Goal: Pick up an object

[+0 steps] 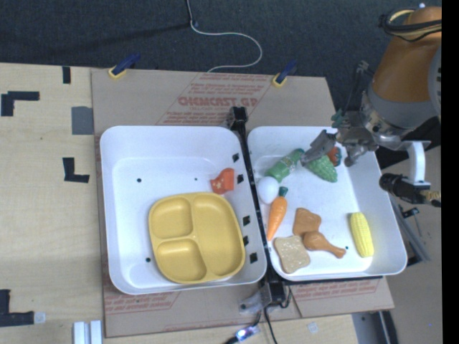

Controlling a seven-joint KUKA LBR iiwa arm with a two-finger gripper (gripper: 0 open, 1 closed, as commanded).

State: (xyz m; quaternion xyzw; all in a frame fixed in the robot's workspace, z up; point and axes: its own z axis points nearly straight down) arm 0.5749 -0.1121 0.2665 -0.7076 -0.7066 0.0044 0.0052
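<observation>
My gripper (336, 152) hangs over the back of the right bin (380, 264), open, with its two fingers spread and nothing between them. A green leafy toy (325, 168) lies just below and in front of the fingertips, and I cannot tell whether they touch it. A green bottle-like toy (285, 166) lies to its left. Further forward in that bin are a white egg (267, 189), a carrot (276, 217), a chicken drumstick (318, 238), a bread slice (292, 253) and a corn cob (361, 233).
The left bin (118, 192) holds a yellow divided plate (195, 236) and a small red-orange toy (223, 180) near the divider. The arm's orange band (405, 63) stands above the right bin's back right corner. A black bracket (409, 186) sticks out at the right rim.
</observation>
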